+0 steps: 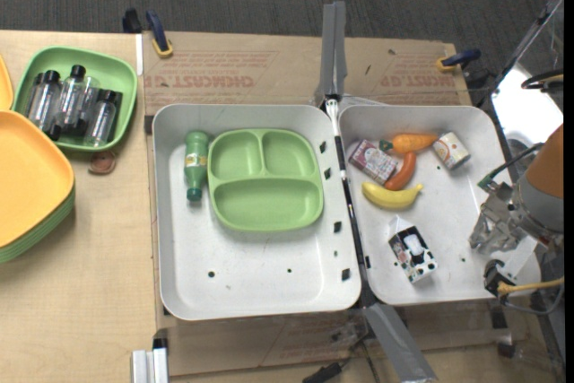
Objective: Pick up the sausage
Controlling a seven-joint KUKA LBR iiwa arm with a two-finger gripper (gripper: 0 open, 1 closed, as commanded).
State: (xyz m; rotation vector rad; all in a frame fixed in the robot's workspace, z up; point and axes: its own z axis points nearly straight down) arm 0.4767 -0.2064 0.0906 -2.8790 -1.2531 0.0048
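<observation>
Two white bins side by side on bench. Left bin (179, 282): green divided plate (265, 179) at centre, green bottle (195, 164) upright along plate's 9 o'clock edge. Right bin (448, 278) holds the loose items.

Arm at 3 o'clock edge of view, wrist over right bin's outer rim. Gripper (496, 227) sits at bin's 4 o'clock, well apart from the food cluster. Cannot tell whether the claw is apart or together; metalwork too jumbled at this angle. Nothing seen in it or against it.

Banana (392, 195) at bin's 10 o'clock. Black-and-white box (413, 254) at bin's 6 o'clock. Purple packet (373, 160) at 11 o'clock. Carrot (411, 142) at 12 o'clock. Small can (450, 150) at 1 o'clock.

Sausage (405, 169): reddish, lying slantwise on bin floor, between carrot and banana, touching or just beside both, packet at its 9 o'clock.

Progress, judged: nothing done yet. Sausage untouched. Reach, descent, grasp and lift all remain. Crowded neighbours likely make a clean grip awkward.
</observation>
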